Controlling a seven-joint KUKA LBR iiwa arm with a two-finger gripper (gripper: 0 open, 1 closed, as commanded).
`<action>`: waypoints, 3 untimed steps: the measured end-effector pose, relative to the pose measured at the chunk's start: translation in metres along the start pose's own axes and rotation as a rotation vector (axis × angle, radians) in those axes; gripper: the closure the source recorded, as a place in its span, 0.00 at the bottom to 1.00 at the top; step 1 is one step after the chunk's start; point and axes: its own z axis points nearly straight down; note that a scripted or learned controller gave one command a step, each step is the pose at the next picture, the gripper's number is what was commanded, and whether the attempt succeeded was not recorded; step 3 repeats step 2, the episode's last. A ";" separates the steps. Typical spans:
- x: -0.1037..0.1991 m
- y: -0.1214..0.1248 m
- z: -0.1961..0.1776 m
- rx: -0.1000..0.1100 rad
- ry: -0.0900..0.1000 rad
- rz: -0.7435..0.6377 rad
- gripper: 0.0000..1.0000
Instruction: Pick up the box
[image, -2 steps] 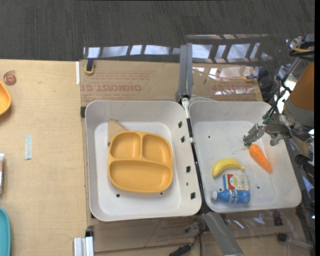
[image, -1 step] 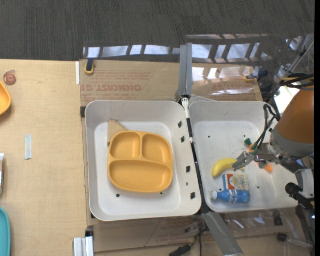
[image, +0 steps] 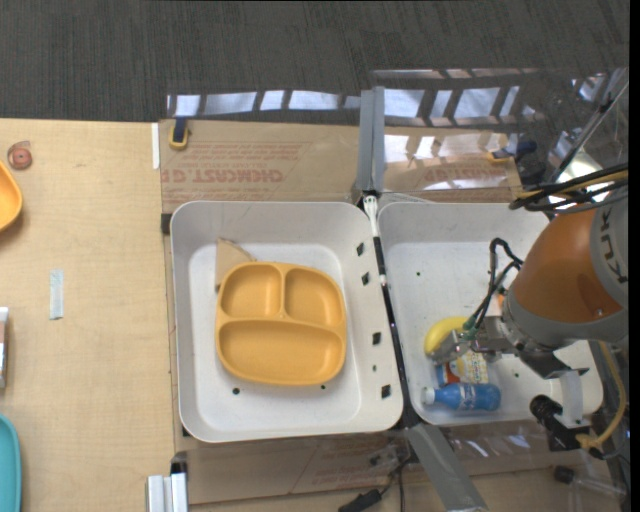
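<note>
Over the right bin (image: 430, 250), arm (image: 570, 270) with claw (image: 468, 347) low at five o'clock; spread or pinched, cannot tell. Just under it, banana (image: 445, 333) at eleven, bottle (image: 466, 398) at six, small box (image: 470, 370) between. Likely to snag a crowding neighbour instead.

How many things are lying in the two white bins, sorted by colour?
Orange-yellow: 1, the divided plate in the left bin
Brown: 1, a cardboard piece partly under the plate
Yellow: 1, the banana in the right bin
Blue: 1, the bottle
Red and white: 1, a small box
Total: 5
</note>
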 end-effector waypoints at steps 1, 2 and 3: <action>-0.001 0.000 -0.008 0.001 0.000 0.004 1.00; 0.058 0.061 -0.100 -0.001 -0.002 -0.069 1.00; 0.058 0.061 -0.100 -0.001 -0.002 -0.069 1.00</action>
